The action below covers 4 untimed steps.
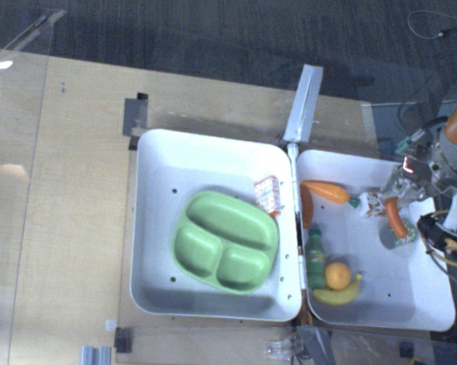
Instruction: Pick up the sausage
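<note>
From the banana (338, 292) at the right bin's (432, 303) near wall, we trace back to the sausage (396, 219), long axis slanting upper-left to lower-right, directly beneath the end effector (400, 202), whose fingers appear clamped on it.

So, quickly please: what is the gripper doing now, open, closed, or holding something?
Gripper: over the right bin, closed on the sausage, which hangs between its fingers.

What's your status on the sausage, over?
Gripper over right bin, far right side. Sausage directly below the fingers, grip unconfirmed. Carrot, orange, banana lie apart, not blocking.
</note>
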Each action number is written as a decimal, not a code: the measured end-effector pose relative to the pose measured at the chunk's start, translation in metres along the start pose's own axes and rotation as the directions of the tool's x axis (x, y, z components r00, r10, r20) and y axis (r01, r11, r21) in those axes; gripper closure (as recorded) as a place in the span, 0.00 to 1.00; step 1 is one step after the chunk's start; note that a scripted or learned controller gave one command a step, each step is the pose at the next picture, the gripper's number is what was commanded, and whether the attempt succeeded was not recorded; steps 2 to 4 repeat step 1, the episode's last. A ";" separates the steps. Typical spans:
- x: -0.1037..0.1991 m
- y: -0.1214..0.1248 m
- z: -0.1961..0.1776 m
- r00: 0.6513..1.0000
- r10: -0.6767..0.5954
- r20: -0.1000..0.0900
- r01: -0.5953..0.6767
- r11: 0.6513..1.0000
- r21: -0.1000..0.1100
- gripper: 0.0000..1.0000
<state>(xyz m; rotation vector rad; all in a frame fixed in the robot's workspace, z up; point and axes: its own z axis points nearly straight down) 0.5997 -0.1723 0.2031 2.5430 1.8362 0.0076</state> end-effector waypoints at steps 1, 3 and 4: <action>0.082 0.024 -0.014 0.967 -0.255 -0.002 0.255 0.967 0.000 1.00; 0.082 0.024 -0.014 0.967 -0.255 -0.002 0.255 0.967 0.000 1.00; 0.082 0.024 -0.014 0.967 -0.255 -0.002 0.255 0.967 0.000 1.00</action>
